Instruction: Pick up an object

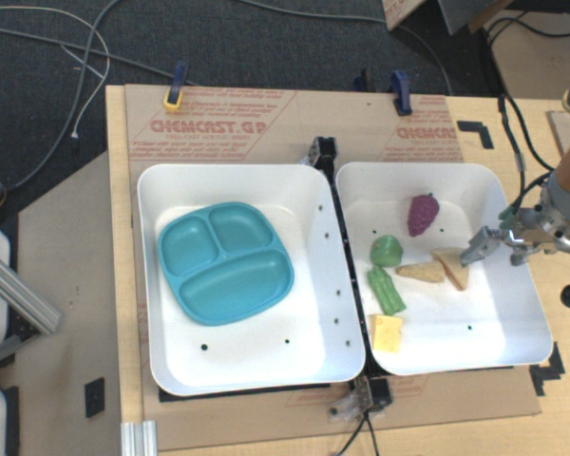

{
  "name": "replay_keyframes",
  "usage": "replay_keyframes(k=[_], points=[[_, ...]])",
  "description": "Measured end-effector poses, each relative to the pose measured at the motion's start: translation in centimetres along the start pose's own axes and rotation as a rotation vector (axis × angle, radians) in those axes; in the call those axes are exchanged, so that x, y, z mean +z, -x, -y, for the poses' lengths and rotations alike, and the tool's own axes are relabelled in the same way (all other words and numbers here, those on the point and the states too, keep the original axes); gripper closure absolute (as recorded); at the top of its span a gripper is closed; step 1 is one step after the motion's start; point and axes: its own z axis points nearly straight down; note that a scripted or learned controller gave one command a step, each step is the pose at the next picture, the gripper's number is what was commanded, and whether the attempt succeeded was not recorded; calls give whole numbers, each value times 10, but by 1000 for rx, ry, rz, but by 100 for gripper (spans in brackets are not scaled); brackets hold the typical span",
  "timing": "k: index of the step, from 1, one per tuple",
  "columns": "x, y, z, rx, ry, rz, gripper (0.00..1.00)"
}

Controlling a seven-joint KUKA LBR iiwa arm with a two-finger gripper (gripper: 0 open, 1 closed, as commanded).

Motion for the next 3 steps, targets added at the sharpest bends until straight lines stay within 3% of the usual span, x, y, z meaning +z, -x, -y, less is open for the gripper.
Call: replay_keyframes(k=[2, 3], points=[[91, 1, 2, 0, 0, 0, 0], [77, 1, 0, 0, 6, 2, 100]])
